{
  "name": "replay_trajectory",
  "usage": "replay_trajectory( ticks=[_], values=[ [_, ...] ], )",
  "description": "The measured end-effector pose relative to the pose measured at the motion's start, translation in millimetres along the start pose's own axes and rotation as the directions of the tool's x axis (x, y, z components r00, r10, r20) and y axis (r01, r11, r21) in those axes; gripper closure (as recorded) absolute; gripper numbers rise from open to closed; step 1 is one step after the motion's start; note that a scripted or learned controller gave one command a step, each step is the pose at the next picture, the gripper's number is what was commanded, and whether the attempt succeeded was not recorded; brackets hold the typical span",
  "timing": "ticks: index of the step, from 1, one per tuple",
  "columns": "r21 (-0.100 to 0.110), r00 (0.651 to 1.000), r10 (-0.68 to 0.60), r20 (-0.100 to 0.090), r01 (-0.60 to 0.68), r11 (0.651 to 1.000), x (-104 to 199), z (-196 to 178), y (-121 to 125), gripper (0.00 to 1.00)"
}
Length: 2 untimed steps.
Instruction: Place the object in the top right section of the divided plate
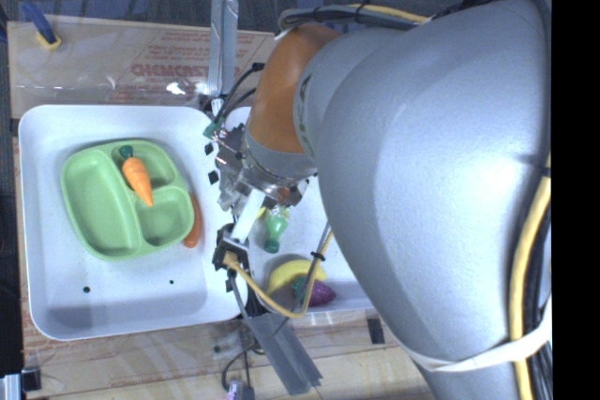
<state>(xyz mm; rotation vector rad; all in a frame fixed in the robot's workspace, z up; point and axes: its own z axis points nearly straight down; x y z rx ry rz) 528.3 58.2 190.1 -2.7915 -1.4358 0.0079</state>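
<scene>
Left bin (56, 295): carrot (137, 179) tip seemingly down-right

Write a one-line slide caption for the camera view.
Arm reaches over the right bin; a toy carrot lies on the green divided plate in the left bin.

The arm (431, 164) is blocking most of the right bin (352, 300), the gripper (267, 201) is getting lost in cables so its fingers aren't readable, and just below them a yellow toy (292, 276) is peeking out half-covered.
</scene>
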Motion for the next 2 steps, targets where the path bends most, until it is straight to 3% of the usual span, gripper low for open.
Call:
replay_trajectory(
  ticks=[1, 2],
  values=[
    [-0.001, 0.990, -0.144, 0.000, 0.144, 0.990, 56.3, -14.4, -32.0, 1.00],
    [0.001, 0.996, -0.092, 0.001, 0.092, 0.996, 11.3, -14.6, -65.9, 1.00]
  ],
)
